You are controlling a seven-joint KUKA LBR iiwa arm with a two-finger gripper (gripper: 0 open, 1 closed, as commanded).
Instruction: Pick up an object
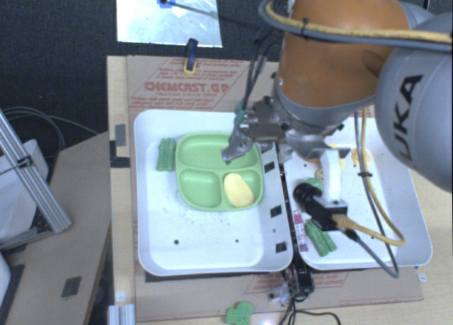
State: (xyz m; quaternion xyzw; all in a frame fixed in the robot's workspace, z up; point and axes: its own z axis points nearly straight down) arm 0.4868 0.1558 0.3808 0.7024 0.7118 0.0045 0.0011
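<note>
Near the front of the left bin (205, 253): bare floor. Farther in, a green plate (202, 175) with a yellow lump (239, 190) in its right compartment. Above the plate's far right, the gripper (237, 148), perhaps slightly apart, nothing visibly between. Best to centre over the lump, then descend straight.

We see even, fairly bright overhead light; the white bins (212, 246) read clean without blowing out. Strong glare on the foil-like sheet (170, 5) at top, washed nearly white. Soft sheen on the orange band (340, 40). Shadows are faint and short. The dark backdrop loses detail. Overall slightly soft and grainy; the nearest arm casing (417, 97) looks blurred.
</note>
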